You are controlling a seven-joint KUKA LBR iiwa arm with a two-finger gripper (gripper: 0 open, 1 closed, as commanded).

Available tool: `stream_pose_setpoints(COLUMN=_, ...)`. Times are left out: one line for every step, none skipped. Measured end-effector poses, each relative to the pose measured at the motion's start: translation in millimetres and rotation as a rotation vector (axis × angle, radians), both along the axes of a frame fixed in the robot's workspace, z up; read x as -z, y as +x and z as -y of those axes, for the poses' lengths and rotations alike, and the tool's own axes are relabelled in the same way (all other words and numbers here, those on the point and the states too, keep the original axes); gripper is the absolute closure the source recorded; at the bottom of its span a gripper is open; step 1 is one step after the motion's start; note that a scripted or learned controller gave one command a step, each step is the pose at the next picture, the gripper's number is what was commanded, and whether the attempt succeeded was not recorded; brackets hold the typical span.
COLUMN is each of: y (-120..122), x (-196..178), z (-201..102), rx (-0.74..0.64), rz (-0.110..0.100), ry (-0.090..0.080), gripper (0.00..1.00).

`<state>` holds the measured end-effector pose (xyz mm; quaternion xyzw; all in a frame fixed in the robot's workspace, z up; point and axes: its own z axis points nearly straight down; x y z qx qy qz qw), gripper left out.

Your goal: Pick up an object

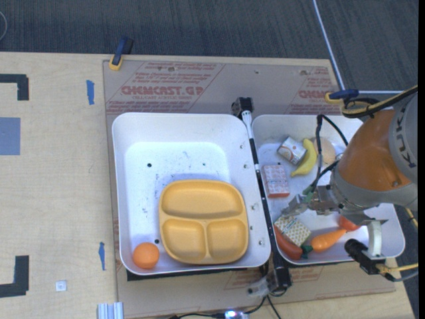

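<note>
My gripper (300,206) hangs low in the right bin (292,119), reaching in from the right under the orange-banded wrist. It sits just above a checkered tan block (293,230) and just below a pink box (275,179). An orange carrot (327,240) and a red piece (285,246) lie by the bin's front wall. A yellow banana (305,157) and a small brown-and-white packet (290,150) lie further back, next to a pale round thing (327,153). I see nothing lifted off the bin floor.
The left bin (172,117) holds a yellow divided tray (204,219) and an orange ball (145,256) in its front left corner. The arm covers the right bin's right half.
</note>
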<state>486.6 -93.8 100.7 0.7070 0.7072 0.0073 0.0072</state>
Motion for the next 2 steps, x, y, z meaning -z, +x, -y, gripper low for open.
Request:
stream_pose_setpoints(y=-2.1, x=11.3, z=-2.4, rx=0.0, rz=-0.005, ry=0.001, gripper=0.0)
stream_pose_setpoints(y=0.5, x=12.0, z=-2.5, rx=-0.001, rz=-0.012, ry=0.001, gripper=0.0)
